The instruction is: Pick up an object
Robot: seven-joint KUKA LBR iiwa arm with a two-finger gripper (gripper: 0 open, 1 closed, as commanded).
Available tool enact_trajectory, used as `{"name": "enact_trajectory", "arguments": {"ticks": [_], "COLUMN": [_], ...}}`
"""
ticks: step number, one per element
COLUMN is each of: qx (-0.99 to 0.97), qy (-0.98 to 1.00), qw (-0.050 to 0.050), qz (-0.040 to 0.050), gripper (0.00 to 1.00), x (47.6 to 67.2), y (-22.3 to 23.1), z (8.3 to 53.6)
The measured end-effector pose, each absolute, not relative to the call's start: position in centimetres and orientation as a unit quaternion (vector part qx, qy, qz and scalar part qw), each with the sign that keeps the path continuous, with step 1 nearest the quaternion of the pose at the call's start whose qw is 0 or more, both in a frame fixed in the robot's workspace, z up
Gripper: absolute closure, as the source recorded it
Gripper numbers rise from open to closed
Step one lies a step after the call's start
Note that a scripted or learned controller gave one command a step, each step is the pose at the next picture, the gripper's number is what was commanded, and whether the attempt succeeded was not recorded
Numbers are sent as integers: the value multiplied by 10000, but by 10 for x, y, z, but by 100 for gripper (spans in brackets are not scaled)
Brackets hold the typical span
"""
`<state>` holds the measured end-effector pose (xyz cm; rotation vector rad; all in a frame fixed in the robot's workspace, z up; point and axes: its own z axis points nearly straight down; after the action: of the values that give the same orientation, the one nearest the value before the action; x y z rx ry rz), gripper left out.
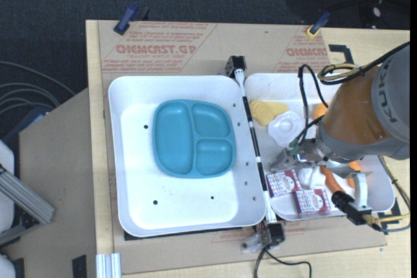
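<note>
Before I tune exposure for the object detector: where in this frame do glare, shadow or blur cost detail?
Camera view: even overhead light, soft shadows; the left bin around the blue tray is near blown-out white; the clear plastic item in the right bin washes out; the arm hides and slightly shades the items beneath; focus soft overall.

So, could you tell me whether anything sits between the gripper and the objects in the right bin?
Nothing visible does. The gripper is down among the right bin's clutter, beside the clear cup and just above the red-and-white cartons. The arm hides what lies directly beneath it.
</note>
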<state>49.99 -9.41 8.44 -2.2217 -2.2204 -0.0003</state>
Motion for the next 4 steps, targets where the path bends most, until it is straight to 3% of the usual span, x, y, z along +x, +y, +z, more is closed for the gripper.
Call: {"name": "enact_trajectory", "arguments": {"ticks": [1, 2, 3, 4], "qx": [-7073, -7069, -7069, -7072], "qy": [-7069, -7073, -7073, -7070], "qw": [-65, -1, 1, 13], "qz": [-32, -3, -2, 5], "gripper": [0, 0, 0, 0], "x": [483, 539, 575, 560], "y": [-96, -102, -94, -95], "z": [87, 85, 85, 85]}}
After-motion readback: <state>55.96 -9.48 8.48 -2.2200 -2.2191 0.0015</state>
